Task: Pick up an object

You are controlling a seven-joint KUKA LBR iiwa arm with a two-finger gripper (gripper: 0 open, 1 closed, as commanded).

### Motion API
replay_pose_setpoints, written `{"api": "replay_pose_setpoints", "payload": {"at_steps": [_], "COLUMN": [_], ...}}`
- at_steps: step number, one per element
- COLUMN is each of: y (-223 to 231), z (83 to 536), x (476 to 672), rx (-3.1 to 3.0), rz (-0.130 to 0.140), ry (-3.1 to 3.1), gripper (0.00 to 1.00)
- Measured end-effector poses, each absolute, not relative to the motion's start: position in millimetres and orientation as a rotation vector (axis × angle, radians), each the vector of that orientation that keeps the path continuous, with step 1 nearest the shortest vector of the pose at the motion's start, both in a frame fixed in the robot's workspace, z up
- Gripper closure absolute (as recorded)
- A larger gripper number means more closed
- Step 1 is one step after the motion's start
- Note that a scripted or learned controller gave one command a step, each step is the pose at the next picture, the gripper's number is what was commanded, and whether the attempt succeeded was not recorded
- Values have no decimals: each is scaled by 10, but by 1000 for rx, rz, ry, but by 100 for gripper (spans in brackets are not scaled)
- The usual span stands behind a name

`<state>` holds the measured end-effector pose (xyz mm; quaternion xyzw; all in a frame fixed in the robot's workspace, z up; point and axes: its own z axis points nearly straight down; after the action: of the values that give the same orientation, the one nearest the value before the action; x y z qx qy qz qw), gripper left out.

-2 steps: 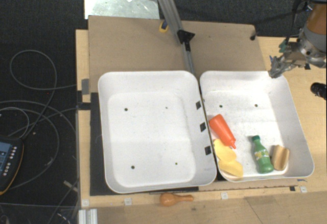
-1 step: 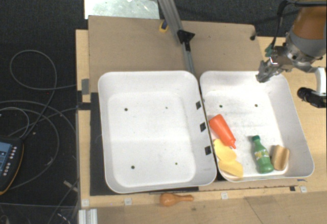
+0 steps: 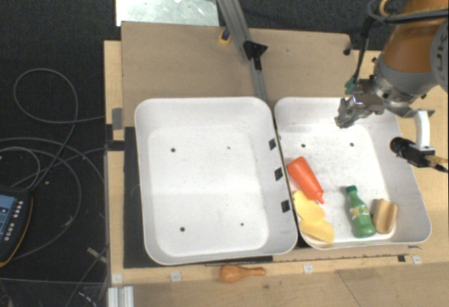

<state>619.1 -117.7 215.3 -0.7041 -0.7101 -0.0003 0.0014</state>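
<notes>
Objects for picking are all bunched at the lower end of the right bin (image 3: 400, 179): an orange carrot-shaped thing (image 3: 306, 177) near the bin's left wall, a yellow banana-ish lump (image 3: 313, 218) just below it and touching it, a green bottle (image 3: 360, 212) to the right, and a tan bread-like piece (image 3: 384, 214) right beside the bottle. Honestly the yellow one is kinda hard to read, could be two pieces overlapping, can't say. The gripper (image 3: 347, 114) sits over the upper part of that same bin, in the upper right of the frame, well apart from all four items and with nothing between its tips. It's small, dark and blurry, so whether it's spread or pinched, I cannot tell. The arm (image 3: 414, 46) is cut off by the right edge of the frame. The left bin (image 3: 151, 158) takes up the middle of the picture. Below it, at the bottom of the frame, a small tan pear-shaped thing (image 3: 240, 272) lies on the bench outside both bins.
</notes>
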Motion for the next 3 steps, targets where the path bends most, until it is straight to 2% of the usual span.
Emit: {"api": "replay_pose_setpoints", "payload": {"at_steps": [1, 2, 3], "y": [-763, -344, 101], "z": [2275, 2217, 2334], "x": [5910, 5728, 5419], "rx": [-2210, -2210, -2208], "rz": [-2, 0, -2], "ry": [-2230, -2230, -2231], "gripper": [100, 100, 100]}}
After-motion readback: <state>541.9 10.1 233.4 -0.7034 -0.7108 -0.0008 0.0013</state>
